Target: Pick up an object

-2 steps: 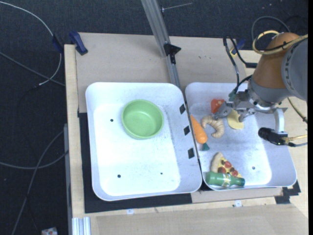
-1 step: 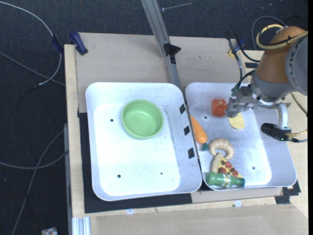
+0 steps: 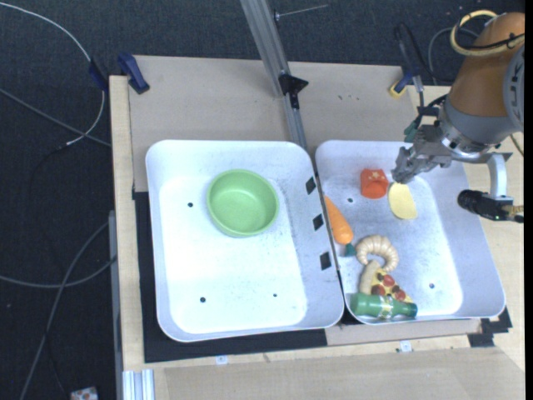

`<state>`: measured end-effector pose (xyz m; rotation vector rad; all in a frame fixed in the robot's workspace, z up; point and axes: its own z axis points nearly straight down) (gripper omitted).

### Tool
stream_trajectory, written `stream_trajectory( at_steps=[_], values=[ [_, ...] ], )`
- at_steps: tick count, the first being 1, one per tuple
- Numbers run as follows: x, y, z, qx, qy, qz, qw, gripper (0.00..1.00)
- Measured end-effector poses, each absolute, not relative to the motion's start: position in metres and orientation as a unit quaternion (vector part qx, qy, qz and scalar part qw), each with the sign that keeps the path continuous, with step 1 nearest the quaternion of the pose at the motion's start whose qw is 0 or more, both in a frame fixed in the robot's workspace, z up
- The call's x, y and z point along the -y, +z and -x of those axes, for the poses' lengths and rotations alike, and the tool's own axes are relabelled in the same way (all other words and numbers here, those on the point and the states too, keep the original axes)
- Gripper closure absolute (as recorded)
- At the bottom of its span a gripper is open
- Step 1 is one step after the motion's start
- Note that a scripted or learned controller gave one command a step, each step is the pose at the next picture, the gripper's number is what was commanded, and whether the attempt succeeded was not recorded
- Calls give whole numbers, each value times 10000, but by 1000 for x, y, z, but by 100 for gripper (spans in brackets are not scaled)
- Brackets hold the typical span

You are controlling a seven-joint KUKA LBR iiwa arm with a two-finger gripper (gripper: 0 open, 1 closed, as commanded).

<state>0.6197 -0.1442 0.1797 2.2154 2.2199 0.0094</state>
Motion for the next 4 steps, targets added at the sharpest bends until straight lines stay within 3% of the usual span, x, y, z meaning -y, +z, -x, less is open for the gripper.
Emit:
stream_trajectory(
  at_steps=[1,2,3,4],
  values=[
    [145,246,-615,-7075,38,-7067,42,100],
    [145,256,-616,-7078,25,-7064,36,100],
    [90,264,-631,-7094,31,-7048,24,100],
    [34,253,-632,-7092,-15,-7050,-49,100]
  ],
)
